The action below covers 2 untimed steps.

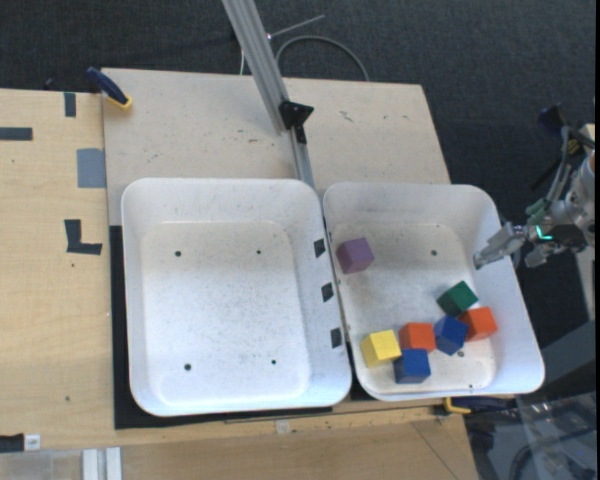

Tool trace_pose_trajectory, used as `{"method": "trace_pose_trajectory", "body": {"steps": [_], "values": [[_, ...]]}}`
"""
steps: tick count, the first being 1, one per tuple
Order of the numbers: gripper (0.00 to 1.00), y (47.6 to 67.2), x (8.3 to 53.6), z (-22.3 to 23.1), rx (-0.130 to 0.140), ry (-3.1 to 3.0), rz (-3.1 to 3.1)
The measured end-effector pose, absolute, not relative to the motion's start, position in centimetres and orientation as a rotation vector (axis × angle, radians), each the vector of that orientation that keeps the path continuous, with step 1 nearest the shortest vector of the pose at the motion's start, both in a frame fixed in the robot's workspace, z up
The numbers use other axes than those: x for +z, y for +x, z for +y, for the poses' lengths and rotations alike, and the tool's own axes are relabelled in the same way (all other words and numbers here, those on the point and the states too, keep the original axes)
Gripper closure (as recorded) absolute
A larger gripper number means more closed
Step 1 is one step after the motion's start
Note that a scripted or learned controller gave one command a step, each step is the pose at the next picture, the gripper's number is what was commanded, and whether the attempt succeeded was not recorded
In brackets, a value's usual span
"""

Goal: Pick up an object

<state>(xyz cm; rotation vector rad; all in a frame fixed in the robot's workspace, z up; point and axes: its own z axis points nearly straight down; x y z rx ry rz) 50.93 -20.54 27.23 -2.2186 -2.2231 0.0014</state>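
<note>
Wooden bench (210, 118), two white bins; end effector (510, 243) over right bin (480, 203) rim, opening unclear.

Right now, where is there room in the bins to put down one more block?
The left bin has a bare floor all over. In the right bin, the far half past the purple block is free. Its near right corner is crowded: yellow, orange, blue and green blocks bunch there.

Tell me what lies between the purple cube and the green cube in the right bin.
In the camera view, the stretch between the purple cube and the green cube is bare, speckled floor of the right bin; no block lies on it.
</note>
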Motion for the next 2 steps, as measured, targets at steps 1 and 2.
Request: {"method": "trace_pose_trajectory", "body": {"steps": [1, 2], "values": [[0.0, 50.9, 22.9, -20.3, 0.005, -2.217, -2.22], [0.0, 50.8, 18.5, -20.2, 0.006, -2.217, -2.219]]}}
